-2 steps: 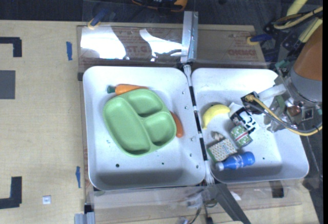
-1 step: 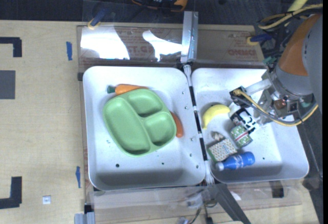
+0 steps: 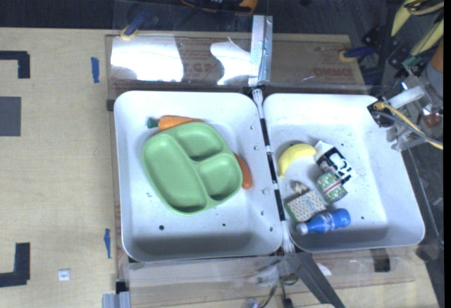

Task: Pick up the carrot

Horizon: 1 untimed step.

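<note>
Two white bins are seen on the tabletop (image 3: pixel 56 158). In the left bin (image 3: pixel 134 229) a green divided plate (image 3: pixel 192 167) lies over the carrot (image 3: pixel 180 121), whose leafy end shows at the plate's far-left rim. The gripper (image 3: pixel 394 120) is parked beyond the right bin's (image 3: pixel 394 222) far-right corner; its state cannot be told.

The bench (image 3: pixel 56 158) is being lit brightly and evenly from above, strong white glare is being thrown off the clear panel (image 3: pixel 183 60) behind the left bin's (image 3: pixel 134 123) far edge, only soft shadows are being cast inside both bins, and fine detail is being softened throughout by mild blur.
</note>
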{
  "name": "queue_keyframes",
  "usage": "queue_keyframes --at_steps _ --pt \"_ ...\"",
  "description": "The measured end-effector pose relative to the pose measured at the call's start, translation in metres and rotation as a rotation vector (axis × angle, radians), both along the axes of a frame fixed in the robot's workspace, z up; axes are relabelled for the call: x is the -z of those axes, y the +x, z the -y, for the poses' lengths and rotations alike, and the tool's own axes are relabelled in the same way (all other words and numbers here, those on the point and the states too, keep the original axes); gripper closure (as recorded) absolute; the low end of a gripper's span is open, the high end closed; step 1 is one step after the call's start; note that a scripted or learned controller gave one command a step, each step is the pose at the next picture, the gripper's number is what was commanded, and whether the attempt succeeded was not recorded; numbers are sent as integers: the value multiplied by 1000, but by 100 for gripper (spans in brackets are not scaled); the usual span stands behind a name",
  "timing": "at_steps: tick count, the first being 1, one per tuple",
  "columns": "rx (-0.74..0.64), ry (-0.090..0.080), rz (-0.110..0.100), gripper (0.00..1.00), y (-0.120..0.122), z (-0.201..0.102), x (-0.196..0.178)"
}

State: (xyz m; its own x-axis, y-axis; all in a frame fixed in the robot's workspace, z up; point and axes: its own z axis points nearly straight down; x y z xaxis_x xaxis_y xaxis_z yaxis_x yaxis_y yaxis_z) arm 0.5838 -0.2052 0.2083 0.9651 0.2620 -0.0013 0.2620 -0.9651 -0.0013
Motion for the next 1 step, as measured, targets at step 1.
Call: queue_keyframes --at_steps 1 --pt "64 2 -3 100 -2 18 73"
